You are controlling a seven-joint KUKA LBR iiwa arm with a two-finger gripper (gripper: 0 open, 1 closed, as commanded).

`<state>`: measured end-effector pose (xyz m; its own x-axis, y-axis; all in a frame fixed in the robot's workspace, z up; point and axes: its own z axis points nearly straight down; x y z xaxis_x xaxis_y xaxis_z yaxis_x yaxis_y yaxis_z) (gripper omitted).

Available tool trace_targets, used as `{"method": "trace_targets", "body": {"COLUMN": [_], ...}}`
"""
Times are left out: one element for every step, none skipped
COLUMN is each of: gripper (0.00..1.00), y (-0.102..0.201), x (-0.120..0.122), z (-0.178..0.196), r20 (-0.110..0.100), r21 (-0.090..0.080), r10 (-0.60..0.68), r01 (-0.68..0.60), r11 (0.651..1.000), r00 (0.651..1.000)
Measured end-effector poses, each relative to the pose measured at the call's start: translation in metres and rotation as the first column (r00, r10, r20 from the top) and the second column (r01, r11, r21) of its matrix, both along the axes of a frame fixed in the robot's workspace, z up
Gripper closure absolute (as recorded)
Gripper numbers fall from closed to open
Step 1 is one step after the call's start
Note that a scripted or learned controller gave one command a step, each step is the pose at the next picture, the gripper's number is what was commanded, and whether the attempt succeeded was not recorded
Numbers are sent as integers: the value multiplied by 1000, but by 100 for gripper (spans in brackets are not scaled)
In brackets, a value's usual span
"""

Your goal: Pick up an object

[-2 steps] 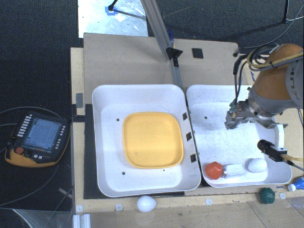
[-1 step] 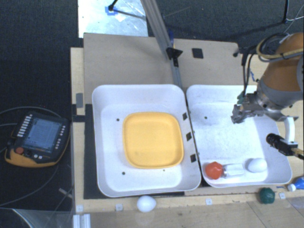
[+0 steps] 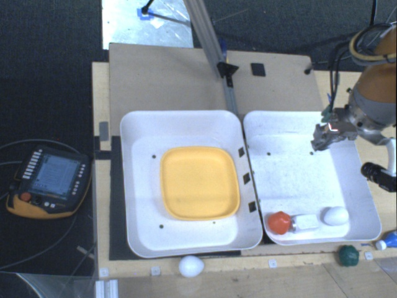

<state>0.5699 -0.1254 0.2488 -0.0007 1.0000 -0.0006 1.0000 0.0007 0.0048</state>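
Note:
The right bin (image 3: 291, 166) holds three things along its near edge: a red-orange ball (image 3: 279, 222), a small white block (image 3: 305, 222) beside it, and a white egg-shaped object (image 3: 335, 216). My gripper (image 3: 321, 139) hangs over the far right part of this bin, well apart from all three, and I see nothing in it. A square yellow plate (image 3: 200, 182) lies in the middle of the left bin (image 3: 139, 166).
On the bench in front of the bins lie a white egg shape (image 3: 191, 266), a dark green ball (image 3: 348, 255) and a blue-and-white item (image 3: 388, 242). A teach pendant (image 3: 46, 182) sits far left. A grey rail (image 3: 208, 30) slants behind the bins.

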Motion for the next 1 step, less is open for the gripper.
{"method": "trace_targets", "body": {"gripper": [100], "y": [51], "x": [-14], "z": [1], "r20": [-4], "r21": [2], "r10": [3], "r01": [-3], "r11": [1000], "r00": [1000]}}
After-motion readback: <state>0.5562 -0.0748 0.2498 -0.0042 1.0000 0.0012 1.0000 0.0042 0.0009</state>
